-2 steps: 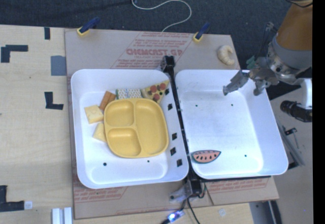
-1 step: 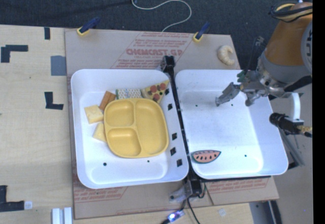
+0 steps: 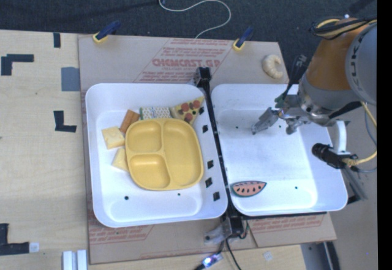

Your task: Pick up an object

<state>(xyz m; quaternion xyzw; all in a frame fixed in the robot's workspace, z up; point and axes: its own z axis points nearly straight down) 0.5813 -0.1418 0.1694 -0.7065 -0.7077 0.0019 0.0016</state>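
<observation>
The gripper is hanging wide open, holding nothing, over the right bin. I think it is looking for something; next it needs to go down to the watermelon slice.

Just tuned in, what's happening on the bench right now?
The arm reaches in from the right, with its gripper low over the right bin, nothing visibly between its fingers. A watermelon slice toy lies near that bin's front edge, apart from the gripper. The left bin holds a yellow divided plate with small food pieces around it.
</observation>
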